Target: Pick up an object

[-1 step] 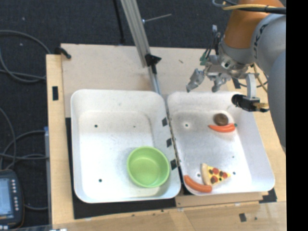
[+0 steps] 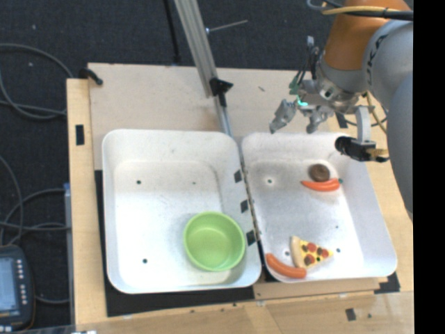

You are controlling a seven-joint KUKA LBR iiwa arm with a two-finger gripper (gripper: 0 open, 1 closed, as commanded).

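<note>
Green bowl [image 2: 214, 240] in left bin [image 2: 132, 148]

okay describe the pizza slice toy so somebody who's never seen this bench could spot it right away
Start at the right-hand white bin of the two and go to its near edge, towards the bin's inner corner. The pizza slice lies there, just beyond a curved orange sausage. It is the only wedge-shaped piece, pale yellow with red dots, unlike the round brown item farther back.
</note>
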